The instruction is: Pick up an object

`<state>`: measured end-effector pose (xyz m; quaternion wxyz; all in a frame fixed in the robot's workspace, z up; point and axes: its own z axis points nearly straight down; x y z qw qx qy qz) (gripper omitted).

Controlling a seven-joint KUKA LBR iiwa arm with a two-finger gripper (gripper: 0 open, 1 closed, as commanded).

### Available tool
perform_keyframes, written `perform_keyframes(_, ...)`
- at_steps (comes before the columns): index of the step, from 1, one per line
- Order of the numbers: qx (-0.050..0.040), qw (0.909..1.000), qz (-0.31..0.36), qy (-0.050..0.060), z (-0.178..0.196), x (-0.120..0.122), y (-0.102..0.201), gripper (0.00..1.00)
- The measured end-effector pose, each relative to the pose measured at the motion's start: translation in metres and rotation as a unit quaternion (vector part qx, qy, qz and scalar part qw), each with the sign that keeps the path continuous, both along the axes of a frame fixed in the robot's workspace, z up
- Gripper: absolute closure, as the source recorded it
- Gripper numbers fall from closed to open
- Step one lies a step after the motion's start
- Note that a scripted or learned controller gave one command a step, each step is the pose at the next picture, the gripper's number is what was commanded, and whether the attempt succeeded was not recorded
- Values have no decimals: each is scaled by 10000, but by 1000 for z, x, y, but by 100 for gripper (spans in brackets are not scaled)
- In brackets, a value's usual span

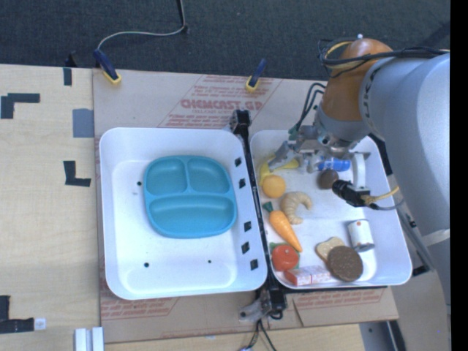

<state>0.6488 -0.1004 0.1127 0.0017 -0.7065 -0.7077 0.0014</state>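
My gripper (313,154) hangs low over the far part of the right bin (391,229), under the orange wrist band. Just left of it lies a yellow banana (273,164). A small brown piece (327,179) sits right below the gripper. Nearer the front lie an orange (273,186), a pale croissant (295,205), a carrot (285,229), a red tomato (285,256), a white can (360,234), a bread slice (328,246), a brown cookie (345,264) and a pink wrapper (311,275). Nothing shows held in the gripper.
The left bin (121,218) holds a blue divided plate (190,196). A black clamp strip (247,196) runs between the two bins. The grey arm (413,115) covers the right bin's far right corner. Yellow clips (256,79) hold the cardboard at the back.
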Motion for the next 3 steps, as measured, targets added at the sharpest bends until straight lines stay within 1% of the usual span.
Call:
perform_keyframes(1, -11, 10000, -3, -27, 76, 12, -23, 0)
perform_keyframes(2, -13, 10000, -9, -19, 16, 19, -75, 0)
perform_keyframes(3, -44, 9999, 3, -116, -8, 3, -91, 0)
